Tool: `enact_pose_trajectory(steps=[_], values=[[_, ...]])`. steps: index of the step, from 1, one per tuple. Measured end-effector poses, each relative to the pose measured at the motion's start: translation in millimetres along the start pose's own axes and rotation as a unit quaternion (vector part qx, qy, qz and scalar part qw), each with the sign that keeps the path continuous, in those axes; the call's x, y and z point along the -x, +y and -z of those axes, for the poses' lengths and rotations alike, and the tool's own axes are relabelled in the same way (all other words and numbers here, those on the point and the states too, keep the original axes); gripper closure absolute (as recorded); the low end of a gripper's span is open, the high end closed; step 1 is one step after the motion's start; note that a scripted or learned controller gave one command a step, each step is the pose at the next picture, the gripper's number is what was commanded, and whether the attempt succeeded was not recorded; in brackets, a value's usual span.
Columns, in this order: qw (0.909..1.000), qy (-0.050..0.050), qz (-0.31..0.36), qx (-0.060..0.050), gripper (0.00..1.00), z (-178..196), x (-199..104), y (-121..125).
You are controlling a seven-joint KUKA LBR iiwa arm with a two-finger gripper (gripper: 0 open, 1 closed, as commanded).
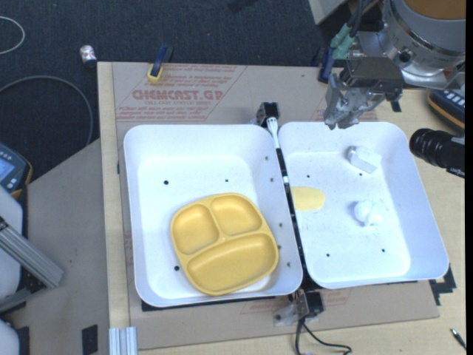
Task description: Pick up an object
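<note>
**Gripper above right bin, nothing held**

The yellow divided plate [225,242] lies in the left bin [148,150] toward its near edge. The right bin [414,198] holds a yellow disc [307,199] at its left edge and two white lumps [364,212] [362,158]. The gripper [341,118] hangs over the far rim, fingers nearly together, clamping nothing.

Robotics lab or test cell, probably, judging by two white bins [140,198] clamped on a cardboard-covered bench [185,91], loose cables [44,87] on dark carpet, aluminium framing [29,261], industrial arm [421,21] overhead.
</note>
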State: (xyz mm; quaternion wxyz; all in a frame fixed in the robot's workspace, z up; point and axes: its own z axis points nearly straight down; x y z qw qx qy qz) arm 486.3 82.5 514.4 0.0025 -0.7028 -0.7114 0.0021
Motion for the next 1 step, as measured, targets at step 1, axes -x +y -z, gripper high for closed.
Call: enact_pose_trajectory(steps=[1], values=[[1.0, -0.001, -0.007, -0.002, 1.0, -79.3, 17.2, -7.7]])
